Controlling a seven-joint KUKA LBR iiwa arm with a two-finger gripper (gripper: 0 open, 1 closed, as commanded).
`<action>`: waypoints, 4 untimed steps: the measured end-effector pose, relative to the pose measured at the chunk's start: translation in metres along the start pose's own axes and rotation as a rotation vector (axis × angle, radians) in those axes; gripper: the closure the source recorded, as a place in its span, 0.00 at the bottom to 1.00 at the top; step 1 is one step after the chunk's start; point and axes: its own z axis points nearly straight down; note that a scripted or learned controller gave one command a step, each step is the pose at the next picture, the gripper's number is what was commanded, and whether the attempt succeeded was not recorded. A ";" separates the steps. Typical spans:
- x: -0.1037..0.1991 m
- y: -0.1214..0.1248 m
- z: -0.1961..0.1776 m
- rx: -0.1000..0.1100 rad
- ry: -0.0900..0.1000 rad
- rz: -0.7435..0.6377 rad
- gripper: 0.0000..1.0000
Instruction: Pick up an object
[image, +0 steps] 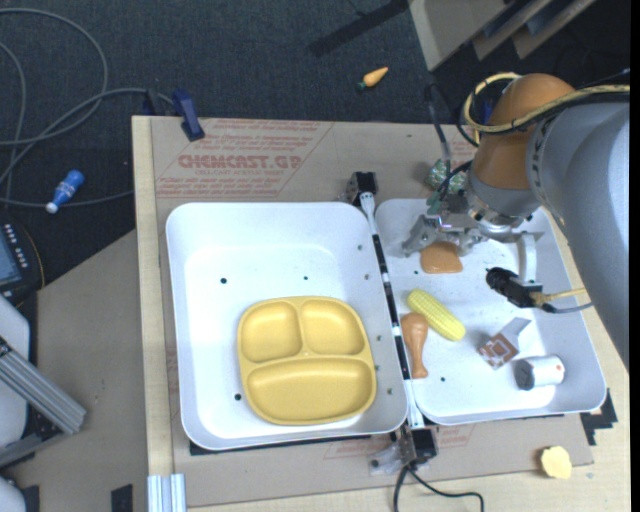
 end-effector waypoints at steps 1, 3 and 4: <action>0.000 0.001 -0.011 -0.004 -0.001 -0.002 1.00; 0.007 -0.072 0.001 0.006 0.002 0.001 0.00; -0.008 -0.116 0.001 0.003 0.002 0.003 0.00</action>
